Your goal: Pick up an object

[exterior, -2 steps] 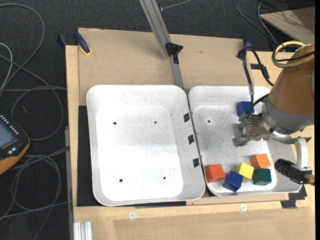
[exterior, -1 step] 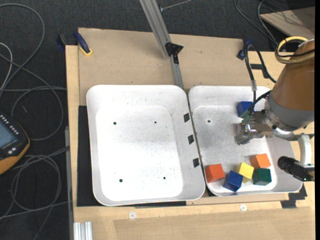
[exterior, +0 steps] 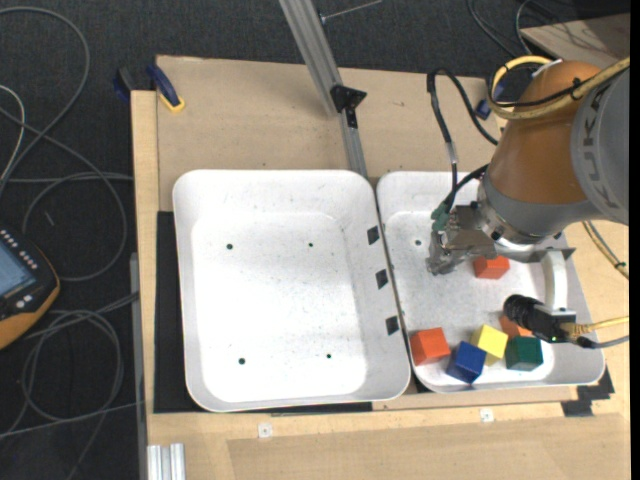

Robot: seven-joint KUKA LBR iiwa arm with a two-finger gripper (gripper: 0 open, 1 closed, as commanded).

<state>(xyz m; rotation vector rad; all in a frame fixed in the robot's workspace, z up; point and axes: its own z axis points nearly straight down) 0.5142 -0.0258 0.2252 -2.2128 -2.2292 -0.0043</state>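
Your gripper (exterior: 443, 258) hangs low over the middle of the right bin (exterior: 400, 193), its fingers drawn narrow with nothing visible between them. Just beside it, toward the bin's right side, sits a small orange-red block (exterior: 491, 266), partly tucked under the wrist; it looks like the nearest candidate for the pick, though it lies beside the fingers and not between them.

The other blocks crowd the near edge of that bin: an orange cube (exterior: 431, 344), a blue cube (exterior: 466, 361), a yellow cube (exterior: 492, 341) and a green cube (exterior: 523, 352), touching or nearly touching one another. The left bin (exterior: 270, 288) carries only dark specks.

Watch for these risks. If the fingers descend as they are, you probably close on bare floor, because the block is off to the side. If you shift toward it, a fingertip may nudge it away rather than straddle it. Going for the near-edge cluster invites a two-block grab or a jam against the bin wall. The loose cables (exterior: 450, 128) near the wrist could also snag.

Part of the maker's lettering shows on the arm's grey casing, cut off by the picture's edge; nothing else is legible.
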